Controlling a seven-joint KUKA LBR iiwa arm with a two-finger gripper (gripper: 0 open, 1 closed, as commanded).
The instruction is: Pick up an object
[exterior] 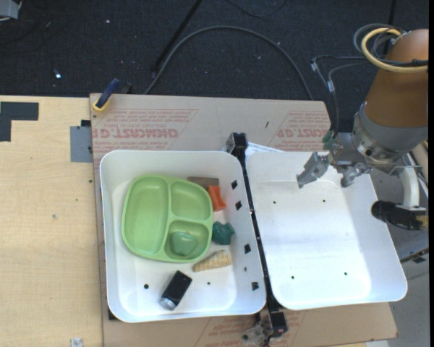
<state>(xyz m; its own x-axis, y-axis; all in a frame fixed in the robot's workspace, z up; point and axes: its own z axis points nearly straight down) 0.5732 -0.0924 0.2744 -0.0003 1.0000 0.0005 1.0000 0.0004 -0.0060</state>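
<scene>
Two bins (325, 295) side by side: I see the claw (330, 173), fingers spread and holding nothing, above the right one, so I'd swing left, skip the green plate (155, 219), and straddle the small black box (176, 289).

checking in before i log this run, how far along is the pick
Nothing looks done yet. The gripper hangs over the right bin with its fingers spread and nothing between them. All the objects lie in the left bin: the green divided plate, dark green toy, cone and black block. Reaching, grasping and lifting remain.
</scene>
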